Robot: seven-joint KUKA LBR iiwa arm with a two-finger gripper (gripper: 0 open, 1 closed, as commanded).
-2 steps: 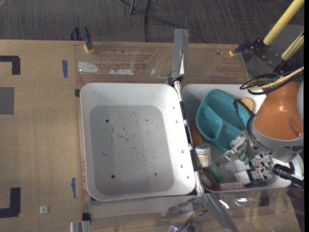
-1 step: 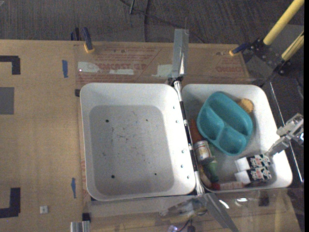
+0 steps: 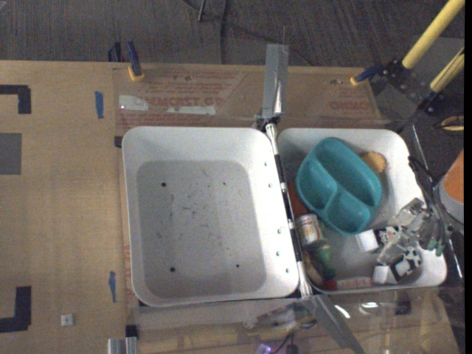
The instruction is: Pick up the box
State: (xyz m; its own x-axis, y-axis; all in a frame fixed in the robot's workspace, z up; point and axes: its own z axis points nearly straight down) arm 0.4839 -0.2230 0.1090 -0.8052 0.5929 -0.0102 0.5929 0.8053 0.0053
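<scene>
One fixed overhead camera, slanted down over both bins [image 3: 140, 198]; arm's side right

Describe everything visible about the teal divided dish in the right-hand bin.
The teal dish is an oval tray, plastic by its look, with a raised rim and inner ridges that split it into compartments. Nothing can be seen inside them. It lies tilted in the upper part of the right bin, resting on other items. A tan rounded object shows at its upper right edge, and a small can sits at its lower left. The tool is at the dish's lower right.
</scene>
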